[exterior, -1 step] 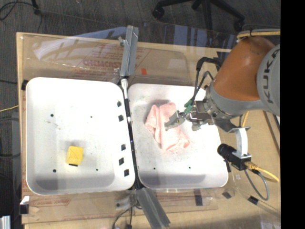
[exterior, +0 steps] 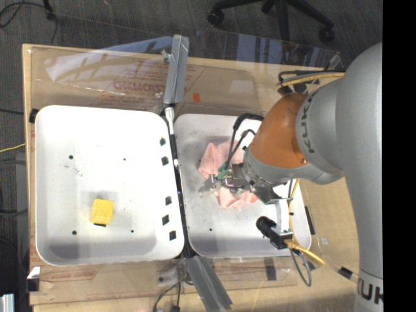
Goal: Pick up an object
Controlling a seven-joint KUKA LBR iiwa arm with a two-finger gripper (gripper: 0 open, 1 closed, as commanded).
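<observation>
A crumpled pink cloth lies in the middle of the right bin. My gripper hangs low over the cloth's lower part, under the orange band of the arm, and its body hides part of the cloth. More pink cloth shows just below and right of the gripper. A small yellow block sits in the lower part of the left bin, far from the gripper.
A metal divider bar runs between the two bins. The large grey arm covers the right side of the right bin. A black connector with a yellow cable hangs near the bin's lower right corner.
</observation>
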